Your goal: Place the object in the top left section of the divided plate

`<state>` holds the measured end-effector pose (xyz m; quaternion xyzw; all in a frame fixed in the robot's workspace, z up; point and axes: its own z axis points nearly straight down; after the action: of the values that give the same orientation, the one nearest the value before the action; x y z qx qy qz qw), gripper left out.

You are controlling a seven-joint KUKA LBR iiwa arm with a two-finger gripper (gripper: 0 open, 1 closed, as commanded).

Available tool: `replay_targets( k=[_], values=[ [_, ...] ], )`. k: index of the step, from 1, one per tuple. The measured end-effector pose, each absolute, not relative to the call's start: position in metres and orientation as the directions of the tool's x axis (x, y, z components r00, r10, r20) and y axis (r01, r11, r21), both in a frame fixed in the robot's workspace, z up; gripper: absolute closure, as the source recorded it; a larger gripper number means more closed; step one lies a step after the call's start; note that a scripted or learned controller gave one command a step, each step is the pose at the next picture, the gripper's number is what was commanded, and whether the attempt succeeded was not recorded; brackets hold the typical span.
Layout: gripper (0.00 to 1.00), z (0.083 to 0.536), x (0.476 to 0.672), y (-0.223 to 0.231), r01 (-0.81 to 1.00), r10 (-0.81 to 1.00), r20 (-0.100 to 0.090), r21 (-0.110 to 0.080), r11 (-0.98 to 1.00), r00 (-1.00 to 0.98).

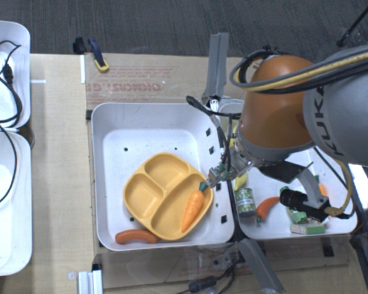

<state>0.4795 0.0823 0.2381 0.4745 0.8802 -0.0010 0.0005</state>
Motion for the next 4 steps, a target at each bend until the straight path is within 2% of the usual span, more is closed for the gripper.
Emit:
replay_targets(
  k=[1, 2, 3, 4],
  values=[
    [1.0, 0.19, 0.477, 0.094, 0.778, 0.778, 0.001, -0.004, 0.628, -0.628],
    [1.0, 0.191, 0.507, 0.081, 0.817, 0.817, -0.001, -0.002, 0.577, -0.577],
    [1.0, 0.182, 0.477, 0.119, 0.77, 0.77, 0.001, -0.004, 0.638, -0.638],
    [1.0, 0.182, 0.478, 0.153, 0.684, 0.684, 0.0, -0.002, 0.729, -0.729]
  ],
)
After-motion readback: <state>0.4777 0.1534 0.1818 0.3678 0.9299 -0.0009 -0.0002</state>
